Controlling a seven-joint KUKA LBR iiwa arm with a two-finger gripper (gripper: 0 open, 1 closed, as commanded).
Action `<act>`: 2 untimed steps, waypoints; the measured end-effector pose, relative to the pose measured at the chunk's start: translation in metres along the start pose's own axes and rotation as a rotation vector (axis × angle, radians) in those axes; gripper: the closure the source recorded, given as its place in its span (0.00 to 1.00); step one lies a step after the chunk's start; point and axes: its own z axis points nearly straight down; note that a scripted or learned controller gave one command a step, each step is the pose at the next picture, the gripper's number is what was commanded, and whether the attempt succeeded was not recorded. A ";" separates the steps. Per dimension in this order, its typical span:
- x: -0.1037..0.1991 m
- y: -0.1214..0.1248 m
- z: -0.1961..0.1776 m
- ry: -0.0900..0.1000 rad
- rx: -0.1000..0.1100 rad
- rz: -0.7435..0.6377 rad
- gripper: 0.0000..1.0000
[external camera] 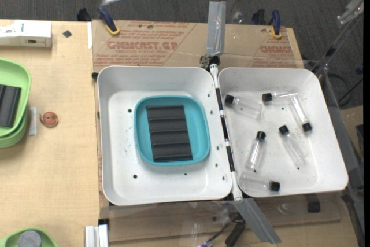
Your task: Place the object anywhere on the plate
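- Across the right bin (324, 176) lie the candidates for the task's object: six clear tubes with black caps, all loose on the white floor and apart from one another.
- Toward its near edge, one tube (256, 150) lies close to the wall shared with the left bin (115, 182). It has free floor on both sides, so I judge it the easiest pick.
- At the middle of the left bin sits the teal plate (141, 142), with a black ribbed insert (169, 133) covering most of its floor. Nothing else rests on it.
- As for the step, I judge the task not yet begun: every tube is in the right bin, so the pick comes first.
- The next move calls for coming down over one tube, closing across its narrow width rather than along its length, lifting clear of the shared wall and releasing over the plate. A round tube may roll on the ribs.
- Of the gripper I cannot tell whether it is apart, together or clamped on anything; nothing here lets me judge it.
- Hard to make out: the glass bodies nearly vanish against the white, especially the tube by the near edge, where I mostly read its cap (274, 186).
- Which tube the program means I cannot tell.
- At the bench's left edge a green dish (14, 124) is cut off.
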 end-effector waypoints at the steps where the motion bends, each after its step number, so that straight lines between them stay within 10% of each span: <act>1: 0.000 0.000 0.000 0.000 0.000 0.000 0.00; 2: 0.000 0.000 0.000 0.000 0.000 0.000 0.00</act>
